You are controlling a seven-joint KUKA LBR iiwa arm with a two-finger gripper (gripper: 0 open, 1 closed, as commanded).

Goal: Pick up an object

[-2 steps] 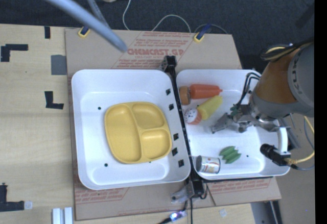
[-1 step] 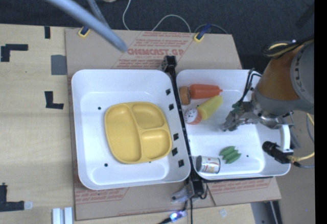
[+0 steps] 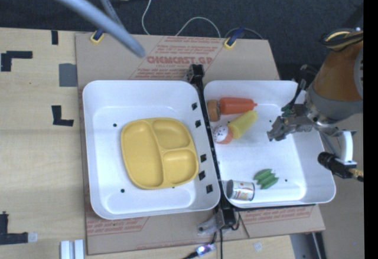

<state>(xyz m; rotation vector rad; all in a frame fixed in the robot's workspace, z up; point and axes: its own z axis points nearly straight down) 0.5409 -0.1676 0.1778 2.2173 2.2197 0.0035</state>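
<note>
Arm over the right bin [image 3: 307, 190] — reaching in from the right.
Gripper [image 3: 277, 133] hangs low above that bin's right half — wrist angled leftward, orange band behind it.

2 white bins [image 3: 94, 134]. 1 yellow divided plate [image 3: 158, 152], 1 orange bottle [image 3: 237, 105], 1 yellow bottle [image 3: 243, 124], 1 can [image 3: 241, 191], 1 green pod [image 3: 266, 178].

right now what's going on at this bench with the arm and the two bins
A grey KUKA arm reaches in from the right, its end effector low over the right bin with nothing visibly held. That bin holds a red bottle, a yellow bottle, a green pepper and a can. The left bin holds a yellow divided plate.
</note>
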